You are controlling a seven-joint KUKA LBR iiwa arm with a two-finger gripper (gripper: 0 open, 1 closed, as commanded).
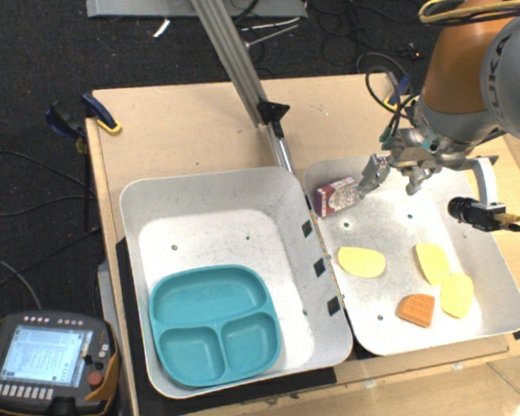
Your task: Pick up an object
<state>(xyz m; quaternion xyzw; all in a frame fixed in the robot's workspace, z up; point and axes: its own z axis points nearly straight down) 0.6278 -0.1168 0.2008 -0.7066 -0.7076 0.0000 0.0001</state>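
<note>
The claw (pixel 393 172) hangs over the far part of the right bin (pixel 494 321), its two fingers spread apart with nothing between them. One fingertip sits just beside the small maroon and white carton (pixel 336 195), which lies on its side in the far-left corner of that bin, close against the wall shared with the left bin (pixel 139 201). The carton's long axis runs roughly along the tabletop's (pixel 187 127) far edge, tilted slightly, its right end pointing up toward the claw.

Nearer the front edge of the right bin lie three pale yellow pieces: an oval one (pixel 362 261) toward the left, an elongated one (pixel 431 261) further right with its long axis running from far to near, and a rounder one (pixel 457 295) touching its near end. An orange wedge (pixel 417 310) lies just beside that last piece.

The left bin holds a teal divided tray (pixel 215 324) in its front part. A teach pendant (pixel 45 359) rests off the tabletop's left edge.
</note>
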